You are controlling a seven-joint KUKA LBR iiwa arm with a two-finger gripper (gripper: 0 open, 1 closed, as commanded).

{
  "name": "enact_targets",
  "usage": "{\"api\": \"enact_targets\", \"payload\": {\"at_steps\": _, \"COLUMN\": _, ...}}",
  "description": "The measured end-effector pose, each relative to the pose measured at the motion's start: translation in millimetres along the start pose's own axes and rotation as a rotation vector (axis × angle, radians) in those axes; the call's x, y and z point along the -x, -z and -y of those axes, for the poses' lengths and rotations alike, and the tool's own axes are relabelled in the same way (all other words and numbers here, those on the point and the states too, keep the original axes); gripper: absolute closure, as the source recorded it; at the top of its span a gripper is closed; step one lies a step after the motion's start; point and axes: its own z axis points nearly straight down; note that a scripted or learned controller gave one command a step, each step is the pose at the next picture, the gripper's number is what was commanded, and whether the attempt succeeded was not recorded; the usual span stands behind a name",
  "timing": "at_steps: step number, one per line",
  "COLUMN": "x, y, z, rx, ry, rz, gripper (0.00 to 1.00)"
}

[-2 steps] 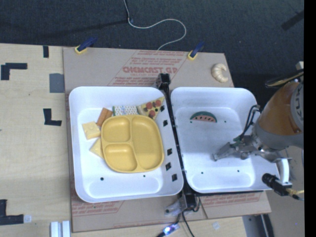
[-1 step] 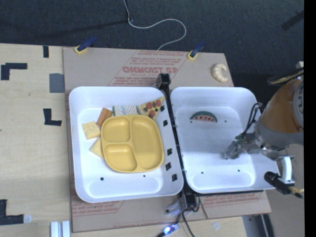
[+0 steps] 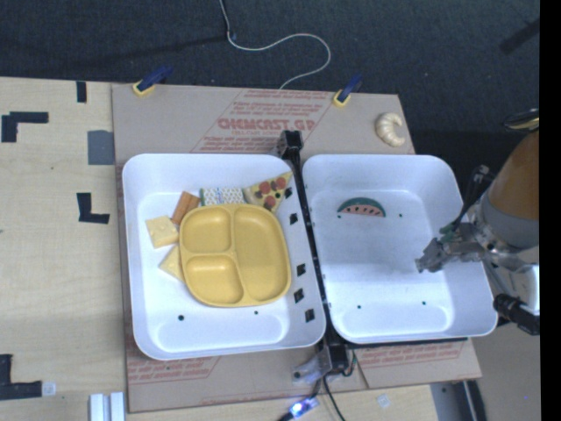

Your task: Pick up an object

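Note:
A watermelon slice toy (image 3: 362,208) lies at the back of the right bin (image 3: 386,310). In the left bin (image 3: 149,323) a yellow divided plate (image 3: 235,254) rests over several small food toys: a pale cracker (image 3: 161,231), a brown piece (image 3: 185,206) and a pizza slice (image 3: 273,190). My gripper (image 3: 431,260) hangs low over the right side of the right bin, well right of and nearer than the watermelon slice. I see nothing between its dark fingers.
A croissant-shaped toy (image 3: 392,129) lies on the cardboard (image 3: 175,112) behind the right bin. A white cable (image 3: 280,46) runs across the dark floor at the back. Clamps (image 3: 348,88) hold the cardboard's far edge.

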Motion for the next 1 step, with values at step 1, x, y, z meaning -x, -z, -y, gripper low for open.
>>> {"api": "enact_targets", "payload": {"at_steps": 1, "x": -3.9, "y": 62.8, "z": -1.8, "rx": 0.002, "ry": 0.002, "rz": 0.001, "gripper": 1.0}}
